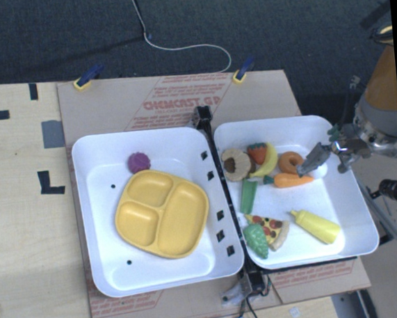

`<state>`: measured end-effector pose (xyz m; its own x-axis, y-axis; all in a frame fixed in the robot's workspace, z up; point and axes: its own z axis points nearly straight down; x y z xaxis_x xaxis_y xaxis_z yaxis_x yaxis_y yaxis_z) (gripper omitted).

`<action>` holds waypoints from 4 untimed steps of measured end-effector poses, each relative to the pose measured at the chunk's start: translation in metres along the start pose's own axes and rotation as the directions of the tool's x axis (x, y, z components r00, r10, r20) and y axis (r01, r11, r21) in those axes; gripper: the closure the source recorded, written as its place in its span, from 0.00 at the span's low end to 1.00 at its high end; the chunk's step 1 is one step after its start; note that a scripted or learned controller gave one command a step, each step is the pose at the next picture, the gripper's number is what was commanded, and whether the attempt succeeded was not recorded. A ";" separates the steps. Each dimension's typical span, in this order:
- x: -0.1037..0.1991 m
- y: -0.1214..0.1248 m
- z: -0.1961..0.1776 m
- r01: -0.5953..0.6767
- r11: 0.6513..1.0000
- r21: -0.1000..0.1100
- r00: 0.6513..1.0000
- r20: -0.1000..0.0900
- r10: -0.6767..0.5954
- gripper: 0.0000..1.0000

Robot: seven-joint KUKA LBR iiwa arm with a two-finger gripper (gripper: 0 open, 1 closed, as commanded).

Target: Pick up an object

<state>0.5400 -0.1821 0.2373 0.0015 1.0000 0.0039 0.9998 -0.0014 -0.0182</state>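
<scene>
The camera view looks down at a slant on the surface [21,207], a pale wooden top with a cardboard sheet [179,101] laid across it under the two bins. The left bin [93,221] holds a yellow divided plate [162,214], turned at an angle and lying near the middle, with a small purple berry-like toy [139,161] just beside the plate's upper left corner. The right bin [350,210] carries a cluster of toy food. Along its upper left sit a brown round slice [236,164], a red strawberry [257,153] and a banana [271,162], packed close together, with an orange doughnut [292,160] just to their right and a carrot [293,180] lying below the doughnut. A green cucumber piece [248,195] lies near the bin's left wall; lower down are a pizza slice [274,228] and a green broccoli [255,240] touching each other, and a yellow mustard bottle [317,226] lying on its side near the lower right. The arm [382,102] reaches in from the right over the bin's right rim. Its end effector [317,159] hangs just beside the doughnut and the carrot's tip; whether it is released or clenched cannot be told, and nothing can be seen caught in it.
</scene>
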 end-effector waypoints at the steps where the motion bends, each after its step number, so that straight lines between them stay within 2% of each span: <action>1: 0.000 0.002 -0.005 0.003 1.000 -0.010 1.000 0.002 -0.003 0.00; 3: -0.005 -0.001 0.132 0.003 1.000 -0.003 1.000 0.000 -0.003 0.00; 4: -0.004 -0.001 0.157 0.004 1.000 -0.011 1.000 0.004 -0.004 0.00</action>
<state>0.5358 -0.1857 0.0799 -0.0022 1.0000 0.0002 1.0000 0.0022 -0.0072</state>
